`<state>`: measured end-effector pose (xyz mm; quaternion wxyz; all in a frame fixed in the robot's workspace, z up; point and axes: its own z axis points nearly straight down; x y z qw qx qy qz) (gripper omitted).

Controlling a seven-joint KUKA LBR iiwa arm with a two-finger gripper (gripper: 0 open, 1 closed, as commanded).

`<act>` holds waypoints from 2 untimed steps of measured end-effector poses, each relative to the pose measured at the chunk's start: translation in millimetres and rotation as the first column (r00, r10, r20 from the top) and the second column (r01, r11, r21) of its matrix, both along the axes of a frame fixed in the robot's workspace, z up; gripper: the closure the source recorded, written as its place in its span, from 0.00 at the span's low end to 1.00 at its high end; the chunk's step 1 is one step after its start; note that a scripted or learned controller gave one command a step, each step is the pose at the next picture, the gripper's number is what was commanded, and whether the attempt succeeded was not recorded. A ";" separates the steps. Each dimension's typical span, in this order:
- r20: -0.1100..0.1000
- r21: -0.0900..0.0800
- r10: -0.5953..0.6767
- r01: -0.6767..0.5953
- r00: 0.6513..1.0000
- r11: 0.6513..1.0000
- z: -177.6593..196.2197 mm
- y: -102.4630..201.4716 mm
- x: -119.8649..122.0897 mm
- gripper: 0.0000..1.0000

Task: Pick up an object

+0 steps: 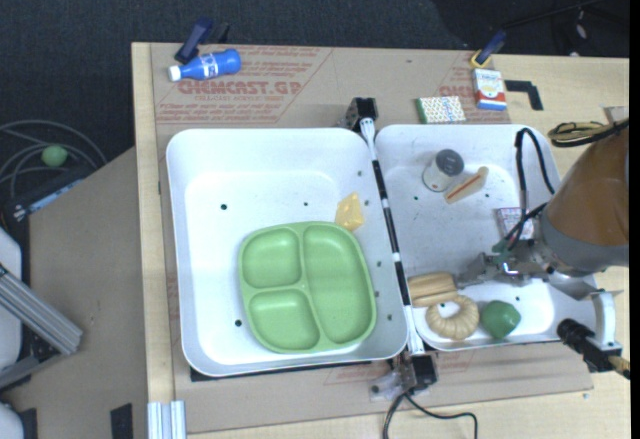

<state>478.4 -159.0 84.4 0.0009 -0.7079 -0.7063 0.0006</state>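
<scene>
The jaws (pixel 487 267) are hanging low in the right bin (pixel 420 152) at the frame's lower right, their state impossible to tell, just above a tan block (pixel 432 286), a beige ring (pixel 450 318) and a green ball (pixel 500 318), while a green divided plate (pixel 305 285) is lying in the left bin (pixel 200 227).

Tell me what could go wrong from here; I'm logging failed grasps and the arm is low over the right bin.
1. The tan block, bagel-like ring and green ball crowd the right bin's near corner, so the gripper may nudge a neighbour rather than grasp one.
2. The ball is round and could roll away when touched.
3. All three lie close to the bin wall, which may block a finger.
</scene>
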 end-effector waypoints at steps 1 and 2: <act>0.006 -0.001 0.004 -0.003 1.000 1.000 85.0 1.1 103.9 0.00; 0.000 0.000 0.002 -0.002 1.000 1.000 47.8 -28.5 99.2 0.00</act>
